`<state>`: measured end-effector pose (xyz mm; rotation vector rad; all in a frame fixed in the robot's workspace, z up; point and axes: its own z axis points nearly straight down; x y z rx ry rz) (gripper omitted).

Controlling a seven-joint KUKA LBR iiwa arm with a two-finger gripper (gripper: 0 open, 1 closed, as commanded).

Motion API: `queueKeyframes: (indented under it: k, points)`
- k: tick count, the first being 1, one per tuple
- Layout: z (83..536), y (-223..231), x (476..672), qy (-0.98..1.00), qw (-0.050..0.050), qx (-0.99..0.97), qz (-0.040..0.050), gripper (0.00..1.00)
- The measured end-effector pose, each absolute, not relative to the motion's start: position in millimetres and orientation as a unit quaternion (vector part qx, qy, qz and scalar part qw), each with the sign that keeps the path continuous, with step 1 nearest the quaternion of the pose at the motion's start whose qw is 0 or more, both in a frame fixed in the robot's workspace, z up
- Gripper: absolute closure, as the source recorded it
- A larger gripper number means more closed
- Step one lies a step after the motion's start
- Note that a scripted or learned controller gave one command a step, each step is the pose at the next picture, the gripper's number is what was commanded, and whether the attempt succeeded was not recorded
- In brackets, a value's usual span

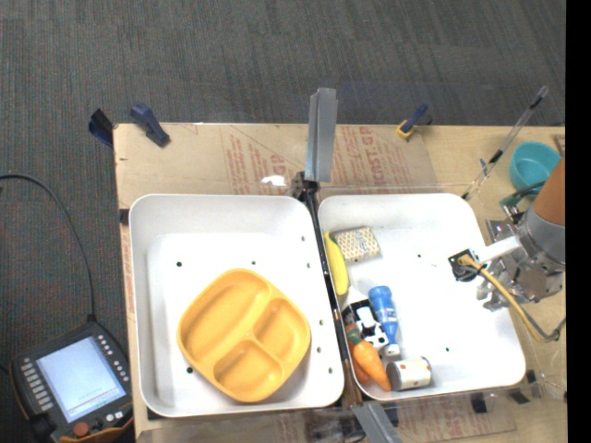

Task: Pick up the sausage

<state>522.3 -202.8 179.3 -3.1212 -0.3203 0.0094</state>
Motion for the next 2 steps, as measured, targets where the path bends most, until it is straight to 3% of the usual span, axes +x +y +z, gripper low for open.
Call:
queueKeyframes:
  k: [1, 2]
  points:
    - [86.0, -208.4, 474.6, -0.100, 0.003, -0.995, 0.0023, 1.00]
    - [131.9, -170.1, 475.7, -0.102, 0.002, -0.995, 0.0021, 1.00]
